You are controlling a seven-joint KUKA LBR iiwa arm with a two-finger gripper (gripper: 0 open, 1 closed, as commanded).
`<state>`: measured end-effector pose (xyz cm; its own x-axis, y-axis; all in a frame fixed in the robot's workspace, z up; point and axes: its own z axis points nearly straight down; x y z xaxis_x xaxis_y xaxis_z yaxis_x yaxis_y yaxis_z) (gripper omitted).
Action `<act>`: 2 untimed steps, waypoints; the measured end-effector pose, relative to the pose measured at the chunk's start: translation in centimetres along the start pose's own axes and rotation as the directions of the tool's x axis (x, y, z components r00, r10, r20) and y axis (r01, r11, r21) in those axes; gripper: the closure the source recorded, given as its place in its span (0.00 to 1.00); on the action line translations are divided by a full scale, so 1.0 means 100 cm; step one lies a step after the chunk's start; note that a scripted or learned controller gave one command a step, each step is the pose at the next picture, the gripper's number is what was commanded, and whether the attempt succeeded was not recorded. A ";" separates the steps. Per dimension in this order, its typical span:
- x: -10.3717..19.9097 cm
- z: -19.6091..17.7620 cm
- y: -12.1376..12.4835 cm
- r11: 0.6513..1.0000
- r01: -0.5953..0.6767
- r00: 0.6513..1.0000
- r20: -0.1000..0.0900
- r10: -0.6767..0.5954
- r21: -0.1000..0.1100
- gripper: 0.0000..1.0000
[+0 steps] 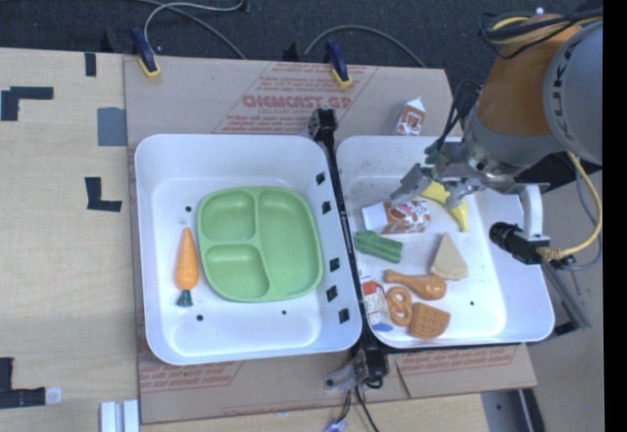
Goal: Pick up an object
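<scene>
The hand (419,183) is hanging low over the right bin (509,317), its fingers spreading apart and pinching nothing, just above a red-and-white packet (407,216) beside a yellow banana (455,208). A green divided plate (260,244) and a toy carrot (186,264) are lying in the left bin (162,166)

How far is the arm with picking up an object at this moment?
Done: the end effector is down in the right bin, above the toy food. In hand: nothing visibly lifted; the white packet beside it lies on the bin floor. Left: grasp and lift. The carrot lies beside the green plate.
</scene>
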<state>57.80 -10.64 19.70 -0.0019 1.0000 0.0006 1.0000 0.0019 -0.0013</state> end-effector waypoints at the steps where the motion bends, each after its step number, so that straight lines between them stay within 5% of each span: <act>1: -0.011 0.095 0.028 1.000 0.000 1.000 -0.002 -0.001 -0.014 0.00; 2: -0.010 0.086 0.029 1.000 0.001 1.000 -0.004 -0.001 -0.014 1.00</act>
<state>60.67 -11.64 11.14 -0.0031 1.0000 0.0044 0.9999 0.0030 0.0131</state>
